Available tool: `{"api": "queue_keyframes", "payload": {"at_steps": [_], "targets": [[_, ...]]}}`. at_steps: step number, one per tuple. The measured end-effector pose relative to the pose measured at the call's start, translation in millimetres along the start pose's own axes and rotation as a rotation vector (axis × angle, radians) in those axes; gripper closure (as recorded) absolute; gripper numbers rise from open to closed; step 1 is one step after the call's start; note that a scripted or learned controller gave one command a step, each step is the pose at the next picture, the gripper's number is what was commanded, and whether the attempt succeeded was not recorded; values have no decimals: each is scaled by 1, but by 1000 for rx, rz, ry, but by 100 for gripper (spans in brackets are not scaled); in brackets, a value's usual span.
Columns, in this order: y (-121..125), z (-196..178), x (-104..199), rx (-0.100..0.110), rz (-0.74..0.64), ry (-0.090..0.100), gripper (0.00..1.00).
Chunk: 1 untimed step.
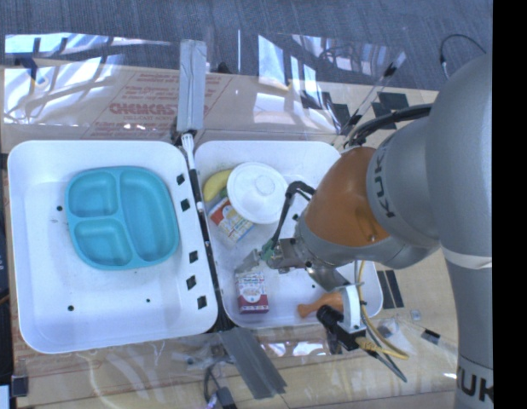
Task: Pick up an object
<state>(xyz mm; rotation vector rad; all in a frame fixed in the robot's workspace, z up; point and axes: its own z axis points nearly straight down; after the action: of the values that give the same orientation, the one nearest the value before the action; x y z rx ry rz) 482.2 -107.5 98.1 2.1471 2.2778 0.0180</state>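
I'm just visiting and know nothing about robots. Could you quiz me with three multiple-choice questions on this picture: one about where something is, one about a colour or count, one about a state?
1. Where does the turquoise plastic divided plate lie?
A. left white bin
B. right white bin
C. on the floor

2. How many compartments does that plate have?
A. two
B. three
C. five

3. How does the small red and white carton lie?
A. inside the plate
B. on top of the round white lidded tub
C. on the right bin's floor

Answers:
1 A: it rests flat in the left white bin.
2 B: one long section and two smaller ones.
3 C: it lies in the right white bin, apart from the round white lidded tub.
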Motion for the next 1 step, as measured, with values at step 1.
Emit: {"api": "queue_keyframes", "payload": {"at_steps": [1], "targets": [[39, 2, 4, 8, -44, 0, 0]]}}
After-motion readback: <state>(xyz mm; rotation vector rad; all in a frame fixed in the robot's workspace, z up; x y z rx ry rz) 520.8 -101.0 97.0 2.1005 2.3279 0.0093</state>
